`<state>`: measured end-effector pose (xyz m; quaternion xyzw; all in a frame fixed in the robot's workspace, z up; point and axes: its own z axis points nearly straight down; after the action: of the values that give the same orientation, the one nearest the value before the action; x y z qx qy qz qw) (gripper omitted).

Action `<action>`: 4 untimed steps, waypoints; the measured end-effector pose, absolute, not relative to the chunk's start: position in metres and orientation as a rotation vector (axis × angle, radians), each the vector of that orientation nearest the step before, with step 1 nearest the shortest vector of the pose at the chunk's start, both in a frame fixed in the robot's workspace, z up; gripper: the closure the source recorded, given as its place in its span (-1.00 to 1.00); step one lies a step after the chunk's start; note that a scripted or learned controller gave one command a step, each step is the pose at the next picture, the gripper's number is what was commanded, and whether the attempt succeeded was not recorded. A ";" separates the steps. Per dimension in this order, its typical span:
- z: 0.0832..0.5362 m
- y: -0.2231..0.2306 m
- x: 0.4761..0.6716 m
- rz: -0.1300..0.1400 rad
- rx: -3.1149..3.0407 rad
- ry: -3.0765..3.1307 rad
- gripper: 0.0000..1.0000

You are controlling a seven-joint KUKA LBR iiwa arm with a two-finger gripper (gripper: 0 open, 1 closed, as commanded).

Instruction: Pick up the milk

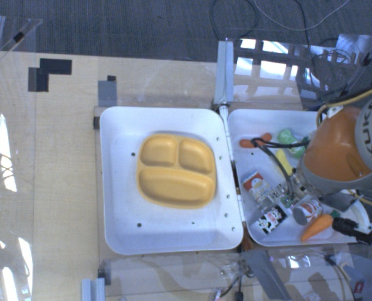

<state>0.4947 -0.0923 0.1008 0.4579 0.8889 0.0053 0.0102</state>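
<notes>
The milk [271,219] is a small carton with black and white cow patches. It lies near the front edge of the right bin [236,125]. My gripper [278,194] hangs just above and behind the carton, low over the bin floor. It sits between the milk and a red and white box [253,182]. The arm's grey and orange wrist [339,152] covers the right part of the bin. I see nothing held in the gripper.
Around the gripper in the right bin are a small can [305,210], a carrot [316,226], a yellow piece [283,162], a green item [287,135] and an orange piece [253,143]. The left bin [116,168] holds a yellow divided plate [176,169].
</notes>
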 end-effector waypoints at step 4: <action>0.101 -0.089 0.494 0.014 1.427 2.776 -1.00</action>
<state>0.4939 -0.0887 0.1011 0.4572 0.8893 0.0043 0.0101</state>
